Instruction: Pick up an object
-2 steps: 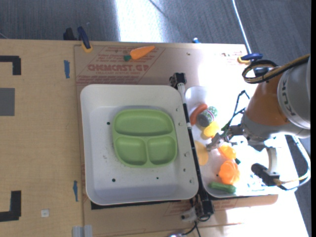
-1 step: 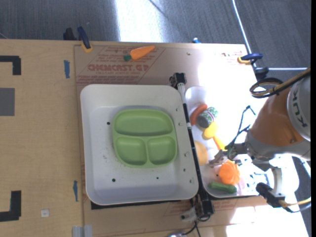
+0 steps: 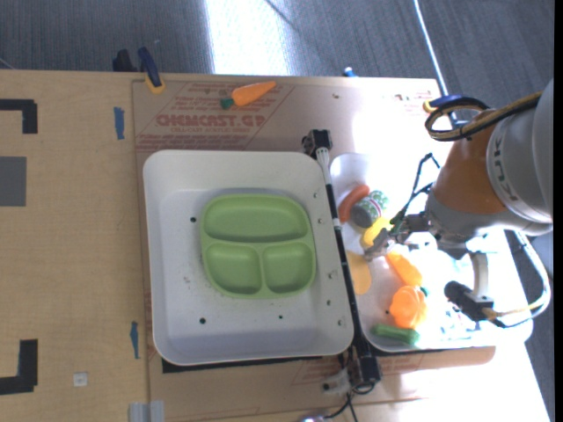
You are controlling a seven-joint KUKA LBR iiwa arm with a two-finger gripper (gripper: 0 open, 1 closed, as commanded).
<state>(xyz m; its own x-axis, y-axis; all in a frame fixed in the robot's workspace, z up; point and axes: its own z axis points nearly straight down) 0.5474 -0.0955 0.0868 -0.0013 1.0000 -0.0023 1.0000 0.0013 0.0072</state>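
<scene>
Green and slim, a plastic toy vegetable point(image 3: 394, 332) lies at the near edge of the right white bin point(image 3: 457, 345), with a round orange plastic toy point(image 3: 406, 305) just behind it and an orange carrot-shaped piece point(image 3: 404, 268) behind that. Farther back sit a yellow banana-like toy point(image 3: 376, 229), a red-orange toy point(image 3: 354, 204) and a small green-patterned ball point(image 3: 374, 205). The left white bin point(image 3: 167, 236) carries a green three-compartment plastic tray point(image 3: 258, 243). A second toy carrot point(image 3: 250, 93) lies out on the brown surface point(image 3: 79, 192), well apart from the bins.

The gripper point(image 3: 380, 246) hangs low over the yellow toy, close to the wall between the bins. That crowding is the risk – the yellow piece sits near the carrot shape and the divider, so a closing grip may nudge one toy aside or pinch an edge and let it slip. Glare washes out this bin too.

Whether the fingers are spread or closed I cannot tell – they are small and dark against the clutter, and no toy is visibly clamped between them.
</scene>
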